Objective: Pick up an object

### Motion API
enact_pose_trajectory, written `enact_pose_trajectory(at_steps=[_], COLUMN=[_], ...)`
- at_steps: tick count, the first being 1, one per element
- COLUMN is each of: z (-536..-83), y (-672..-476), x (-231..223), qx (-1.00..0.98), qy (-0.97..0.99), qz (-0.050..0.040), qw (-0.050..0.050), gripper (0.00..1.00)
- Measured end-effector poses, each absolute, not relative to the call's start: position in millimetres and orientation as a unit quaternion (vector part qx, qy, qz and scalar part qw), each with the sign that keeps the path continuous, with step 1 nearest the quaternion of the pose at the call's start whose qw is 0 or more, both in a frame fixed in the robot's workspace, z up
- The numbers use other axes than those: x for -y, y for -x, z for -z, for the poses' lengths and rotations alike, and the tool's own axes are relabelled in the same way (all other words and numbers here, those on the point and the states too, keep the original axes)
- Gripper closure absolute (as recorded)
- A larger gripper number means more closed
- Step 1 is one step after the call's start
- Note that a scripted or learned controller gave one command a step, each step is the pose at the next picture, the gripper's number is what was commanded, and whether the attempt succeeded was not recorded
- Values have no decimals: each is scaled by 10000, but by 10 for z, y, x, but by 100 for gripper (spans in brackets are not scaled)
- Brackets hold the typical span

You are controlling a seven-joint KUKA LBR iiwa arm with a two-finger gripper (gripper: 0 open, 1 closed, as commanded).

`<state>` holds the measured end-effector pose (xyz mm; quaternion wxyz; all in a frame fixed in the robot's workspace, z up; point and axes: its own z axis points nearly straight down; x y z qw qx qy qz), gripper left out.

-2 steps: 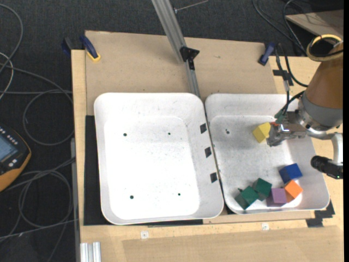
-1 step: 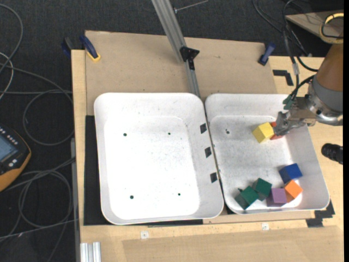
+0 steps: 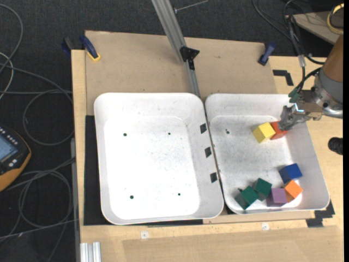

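The gripper [image 3: 287, 119] hangs low over the right bin [image 3: 234, 162] at its far right side, right at a red block [image 3: 278, 130] that touches a yellow block [image 3: 264, 132]; whether it grasps anything I cannot tell. Blue [image 3: 290, 172], orange [image 3: 293, 189], purple [image 3: 278, 196] and two green blocks [image 3: 255, 192] cluster in the near corner

bench [image 3: 142, 59]: tan board | on it: left bin [image 3: 109, 146], right bin [image 3: 311, 162], side by side, touching
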<state>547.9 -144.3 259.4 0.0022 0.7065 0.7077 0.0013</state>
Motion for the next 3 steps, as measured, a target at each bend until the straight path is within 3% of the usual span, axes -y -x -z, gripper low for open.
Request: enact_pose_trajectory(at_steps=[3], z=[-2620], y=[-5916], x=[-83], qx=[-7095], qy=[-7047], qz=[-18], qw=[3], gripper=[100])
